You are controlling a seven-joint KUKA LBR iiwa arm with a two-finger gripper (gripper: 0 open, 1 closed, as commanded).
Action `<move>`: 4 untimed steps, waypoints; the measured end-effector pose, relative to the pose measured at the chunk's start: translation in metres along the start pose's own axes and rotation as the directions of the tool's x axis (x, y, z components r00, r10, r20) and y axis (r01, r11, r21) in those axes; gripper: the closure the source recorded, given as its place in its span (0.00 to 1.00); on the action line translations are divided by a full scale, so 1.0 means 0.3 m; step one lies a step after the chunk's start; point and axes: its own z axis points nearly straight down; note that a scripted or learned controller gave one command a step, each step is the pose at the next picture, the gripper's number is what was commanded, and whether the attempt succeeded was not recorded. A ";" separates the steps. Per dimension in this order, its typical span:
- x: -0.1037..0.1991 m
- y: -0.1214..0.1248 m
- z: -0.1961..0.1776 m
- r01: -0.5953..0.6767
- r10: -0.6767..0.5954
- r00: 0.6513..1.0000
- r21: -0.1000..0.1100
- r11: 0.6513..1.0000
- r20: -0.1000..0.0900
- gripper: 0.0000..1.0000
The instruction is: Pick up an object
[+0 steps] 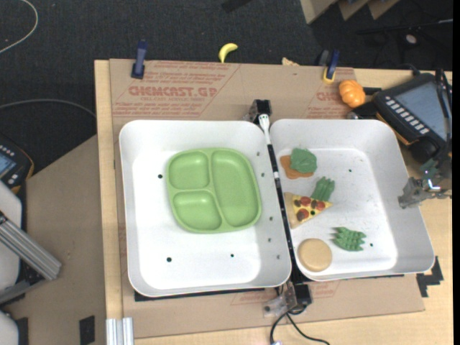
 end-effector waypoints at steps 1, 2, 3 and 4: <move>0.296 0.006 -0.488 0.011 -0.011 1.000 -0.031 0.999 0.009 1.00; 0.128 -0.007 -0.915 -0.005 0.005 1.000 -0.034 0.999 0.015 1.00; -0.081 -0.008 -0.746 -0.007 0.007 1.000 -0.010 1.000 0.007 1.00; 0.053 -0.001 -0.396 0.002 -0.002 1.000 -0.005 1.000 0.003 1.00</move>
